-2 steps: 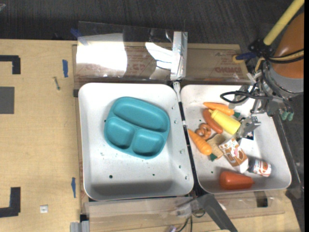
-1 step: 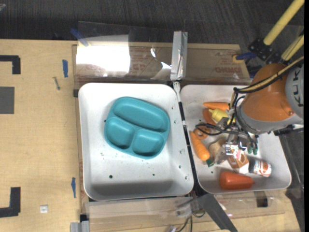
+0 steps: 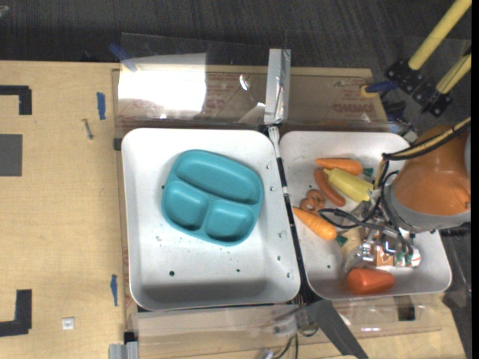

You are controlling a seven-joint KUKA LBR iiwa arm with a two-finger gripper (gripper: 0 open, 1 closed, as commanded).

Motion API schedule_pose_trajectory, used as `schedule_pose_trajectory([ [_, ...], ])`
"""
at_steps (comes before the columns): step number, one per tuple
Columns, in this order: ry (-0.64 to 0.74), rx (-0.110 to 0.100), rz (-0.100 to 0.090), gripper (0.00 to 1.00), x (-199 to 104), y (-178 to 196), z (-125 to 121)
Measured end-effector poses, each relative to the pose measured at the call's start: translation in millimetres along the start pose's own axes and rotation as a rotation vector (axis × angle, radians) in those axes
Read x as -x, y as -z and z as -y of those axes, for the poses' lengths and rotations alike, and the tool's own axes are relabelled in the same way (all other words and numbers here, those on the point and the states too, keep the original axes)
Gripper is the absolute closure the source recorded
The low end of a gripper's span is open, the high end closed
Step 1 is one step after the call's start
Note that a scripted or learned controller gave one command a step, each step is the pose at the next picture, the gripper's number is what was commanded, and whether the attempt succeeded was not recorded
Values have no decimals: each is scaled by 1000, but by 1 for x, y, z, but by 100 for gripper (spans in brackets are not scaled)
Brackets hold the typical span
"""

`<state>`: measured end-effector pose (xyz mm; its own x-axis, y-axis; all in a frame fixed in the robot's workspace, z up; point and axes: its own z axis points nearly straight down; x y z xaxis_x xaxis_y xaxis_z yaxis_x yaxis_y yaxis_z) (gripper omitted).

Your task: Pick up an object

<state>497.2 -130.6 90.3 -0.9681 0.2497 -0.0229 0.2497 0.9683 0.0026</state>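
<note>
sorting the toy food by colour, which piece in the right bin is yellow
The corn-like piece near the right bin's top; the others around it are orange or red.

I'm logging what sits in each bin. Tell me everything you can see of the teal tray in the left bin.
The teal tray is a rounded, oblong divided dish that looks like matte plastic. It has three compartments: one long one along its far side and two smaller ones along its near side. It lies flat and right way up, turned at a slight slant, about mid-floor in the left bin. Nothing lies in it or touches it but the bin floor.
</note>
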Motion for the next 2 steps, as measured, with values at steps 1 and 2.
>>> schedule_pose_trajectory([
  [1, -101, -1, -9, 0, 42, -2, -46],
  [2, -117, -1, -9, 0, 19, -1, -37],
])
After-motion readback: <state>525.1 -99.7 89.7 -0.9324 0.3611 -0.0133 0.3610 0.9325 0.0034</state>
